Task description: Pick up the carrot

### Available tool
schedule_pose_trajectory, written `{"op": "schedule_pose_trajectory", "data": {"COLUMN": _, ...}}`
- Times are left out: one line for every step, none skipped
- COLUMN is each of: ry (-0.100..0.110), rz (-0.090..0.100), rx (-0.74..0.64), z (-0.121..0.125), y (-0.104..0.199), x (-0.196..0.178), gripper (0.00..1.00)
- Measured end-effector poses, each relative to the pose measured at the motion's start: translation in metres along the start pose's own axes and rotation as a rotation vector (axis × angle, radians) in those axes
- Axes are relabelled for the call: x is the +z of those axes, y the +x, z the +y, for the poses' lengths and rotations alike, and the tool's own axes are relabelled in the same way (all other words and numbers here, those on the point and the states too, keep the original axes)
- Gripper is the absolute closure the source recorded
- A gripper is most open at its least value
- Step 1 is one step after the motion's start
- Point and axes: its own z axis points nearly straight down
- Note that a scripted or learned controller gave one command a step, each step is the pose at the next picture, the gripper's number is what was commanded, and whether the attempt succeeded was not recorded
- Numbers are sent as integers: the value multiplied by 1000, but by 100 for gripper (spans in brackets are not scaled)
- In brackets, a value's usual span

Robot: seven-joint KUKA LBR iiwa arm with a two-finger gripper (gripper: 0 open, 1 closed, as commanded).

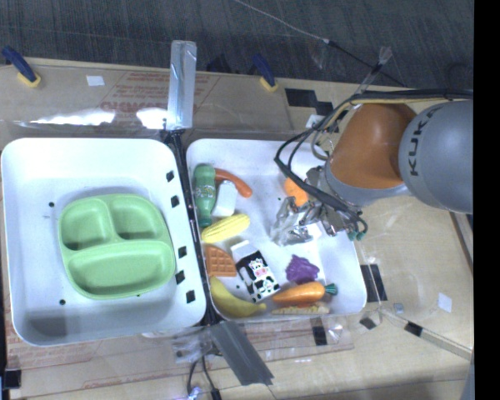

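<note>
Carrot (300, 292) looks light, rigid, slick plastic; you'd take it mid-body, crosswise, though gripper (293, 223) state can't be told.

Black letters "KU" – start of the maker's name – on the grey arm (437, 152), nothing else legible

Setting: robotics laboratory, manipulation test bench. Evidence — a grey industrial arm (437, 152) with an orange band and loose black cabling reaches over a wooden benchtop (417, 248) covered in clear plastic sheeting. Two shallow white bins (17, 223) sit side by side, held by a metal bracket (182, 86) and blue clamps (21, 65). Contents are props, not groceries — toy food (233, 223) in the right bin, a green divided tray (115, 244) in the left. Dark carpet (108, 15) beyond the bench.
</note>
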Motion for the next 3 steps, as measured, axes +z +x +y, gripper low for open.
{"op": "schedule_pose_trajectory", "data": {"ry": 5, "rz": -8, "rx": 98, "z": 16, "y": 20, "x": -76, "gripper": 100}}
{"op": "schedule_pose_trajectory", "data": {"ry": 2, "rz": -3, "rx": 106, "z": 59, "y": 45, "x": -93, "gripper": 100}}
{"op": "schedule_pose_trajectory", "data": {"ry": 1, "rz": 0, "rx": 26, "z": 30, "y": 75, "x": -88, "gripper": 100}}
